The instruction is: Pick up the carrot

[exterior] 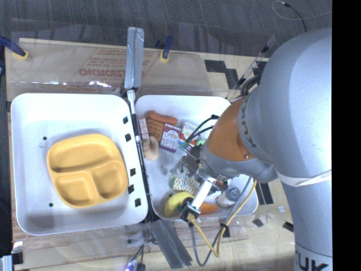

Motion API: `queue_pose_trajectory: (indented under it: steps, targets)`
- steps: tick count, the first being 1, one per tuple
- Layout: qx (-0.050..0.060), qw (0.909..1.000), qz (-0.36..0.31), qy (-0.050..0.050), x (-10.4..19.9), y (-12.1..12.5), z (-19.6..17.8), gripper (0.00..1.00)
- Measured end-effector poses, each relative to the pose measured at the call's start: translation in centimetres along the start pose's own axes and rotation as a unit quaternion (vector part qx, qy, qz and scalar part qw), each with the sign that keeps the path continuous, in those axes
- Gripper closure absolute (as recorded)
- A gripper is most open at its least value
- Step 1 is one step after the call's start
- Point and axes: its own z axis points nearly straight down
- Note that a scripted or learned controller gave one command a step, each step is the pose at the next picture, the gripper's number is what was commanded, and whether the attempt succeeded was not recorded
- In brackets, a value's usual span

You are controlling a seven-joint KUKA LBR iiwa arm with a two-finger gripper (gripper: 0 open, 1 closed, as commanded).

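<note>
The carrot (209,209) is an orange piece lying near the front wall of the right bin (186,101), partly covered by the robot's wrist hardware. My gripper (186,167) hangs low over the middle of that bin, above and to the left of the carrot, and mostly hidden under the orange wrist band. Nothing can be seen held in it.
The right bin also holds a sausage (162,119), a small printed box (170,138), a pale bread-like piece (150,149), a yellow fruit (175,202) next to the carrot, and a grey-white item (232,195). A yellow divided tray (62,154) lies in the left bin (28,112).
</note>
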Motion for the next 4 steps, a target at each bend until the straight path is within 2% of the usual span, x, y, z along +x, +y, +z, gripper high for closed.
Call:
queue_pose_trajectory:
  steps: [1,2,3,4]
  targets:
    - [0.003,1.0000,-0.004,-0.001,0.1,-0.1,-0.8,1.00]
    - [-0.005,0.9894,-0.145,0.006,-0.6,1.2,0.7,1.00]
    - [-0.014,0.9675,-0.252,0.002,0.5,0.5,0.6,1.00]
    - [-0.010,0.9152,-0.403,0.001,-0.2,1.3,0.7,1.00]
